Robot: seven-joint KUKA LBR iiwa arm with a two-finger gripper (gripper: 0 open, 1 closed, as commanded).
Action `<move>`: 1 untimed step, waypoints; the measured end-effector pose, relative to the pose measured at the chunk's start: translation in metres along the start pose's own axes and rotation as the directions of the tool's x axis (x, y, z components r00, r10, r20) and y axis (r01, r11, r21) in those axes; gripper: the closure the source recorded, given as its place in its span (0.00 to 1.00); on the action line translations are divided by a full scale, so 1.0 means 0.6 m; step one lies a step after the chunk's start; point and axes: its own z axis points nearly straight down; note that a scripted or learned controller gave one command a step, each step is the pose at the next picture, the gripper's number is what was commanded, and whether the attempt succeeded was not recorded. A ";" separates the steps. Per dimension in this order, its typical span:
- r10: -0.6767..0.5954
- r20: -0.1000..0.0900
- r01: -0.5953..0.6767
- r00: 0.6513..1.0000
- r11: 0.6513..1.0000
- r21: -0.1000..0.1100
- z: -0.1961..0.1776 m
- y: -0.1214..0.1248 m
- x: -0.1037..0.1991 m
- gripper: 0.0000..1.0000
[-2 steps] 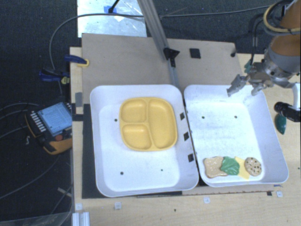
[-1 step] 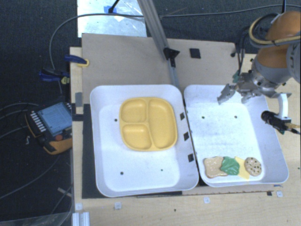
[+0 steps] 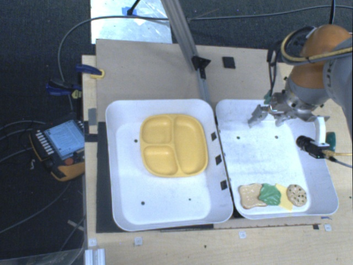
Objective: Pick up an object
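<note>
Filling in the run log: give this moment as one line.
arm: over right bin, far end | gripper: open, holds nothing | food pieces: near edge, right bin | yellow tray: left bin

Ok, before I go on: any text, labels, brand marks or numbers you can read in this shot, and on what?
None can be read.
Pendant left of the bench: its blue screen is lit, but whatever is on it is too small and blurred.
Yellow tray, white bins and the food items: no lettering visible.
Hand and arm: no legible markings.
</note>
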 end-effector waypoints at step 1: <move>0.006 0.000 -0.006 1.000 1.000 0.001 0.077 -0.014 0.002 0.00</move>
